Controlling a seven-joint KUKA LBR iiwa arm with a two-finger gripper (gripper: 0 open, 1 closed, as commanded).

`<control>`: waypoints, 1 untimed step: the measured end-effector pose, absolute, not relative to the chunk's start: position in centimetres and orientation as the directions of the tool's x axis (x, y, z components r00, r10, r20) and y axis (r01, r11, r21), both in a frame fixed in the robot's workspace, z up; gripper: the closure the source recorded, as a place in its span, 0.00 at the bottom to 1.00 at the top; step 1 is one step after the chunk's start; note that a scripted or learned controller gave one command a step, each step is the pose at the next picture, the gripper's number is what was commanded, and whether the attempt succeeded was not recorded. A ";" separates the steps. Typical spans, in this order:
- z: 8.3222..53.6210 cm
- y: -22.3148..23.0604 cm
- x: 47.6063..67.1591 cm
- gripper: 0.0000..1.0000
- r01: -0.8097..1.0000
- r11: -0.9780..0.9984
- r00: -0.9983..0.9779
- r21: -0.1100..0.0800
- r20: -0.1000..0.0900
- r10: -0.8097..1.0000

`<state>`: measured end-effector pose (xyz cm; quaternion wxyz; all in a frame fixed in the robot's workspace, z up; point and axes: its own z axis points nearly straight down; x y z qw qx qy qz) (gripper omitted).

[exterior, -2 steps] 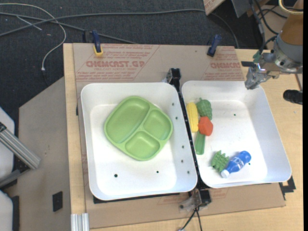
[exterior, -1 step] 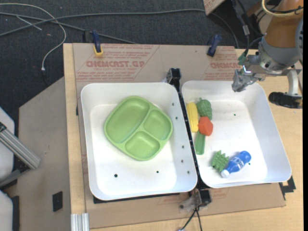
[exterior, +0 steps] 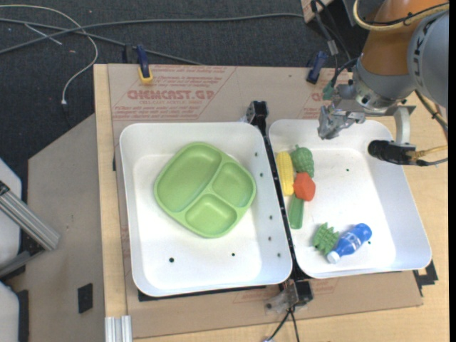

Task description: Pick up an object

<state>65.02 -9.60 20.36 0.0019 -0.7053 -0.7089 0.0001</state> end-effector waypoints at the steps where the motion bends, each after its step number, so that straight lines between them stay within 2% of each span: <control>1: 21.1 -3.2 63.9 1.00 1.000 0.007 -0.007 -0.002 0.004 1.000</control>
